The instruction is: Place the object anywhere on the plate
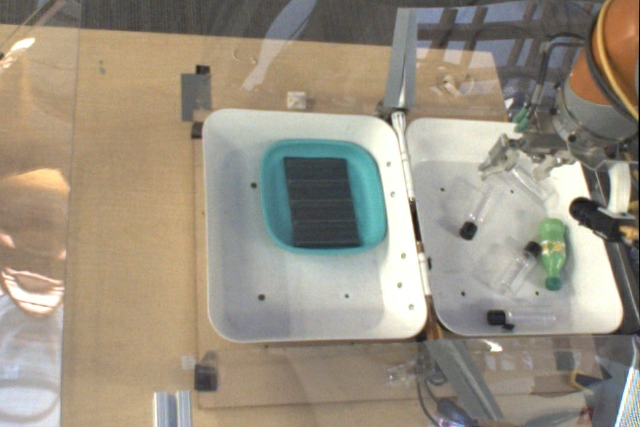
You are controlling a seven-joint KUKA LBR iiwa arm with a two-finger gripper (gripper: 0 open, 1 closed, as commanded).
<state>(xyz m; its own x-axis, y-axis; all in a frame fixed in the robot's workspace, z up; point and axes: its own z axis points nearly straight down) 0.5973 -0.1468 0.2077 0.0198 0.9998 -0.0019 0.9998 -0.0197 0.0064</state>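
A teal plate (373, 205) lies in the left bin (230, 245), with a dark ridged rectangular pad (320, 202) on its middle. In the right bin (440, 295) a small green bottle (551, 253) lies near the right wall. Three clear bottles with black caps lie around it: one (480, 211) in the middle, one (517, 267) beside the green bottle, one (524, 318) along the front wall. My gripper (522, 163) hangs over the back right part of the right bin, fingers spread and open, nothing between them.
The bins touch along a central ridge (408, 215). A grey metal post (401, 60) stands behind that ridge. Cables and the arm's orange and grey body (610, 65) crowd the back right corner. Small black clamps (197, 95) sit on the bench.
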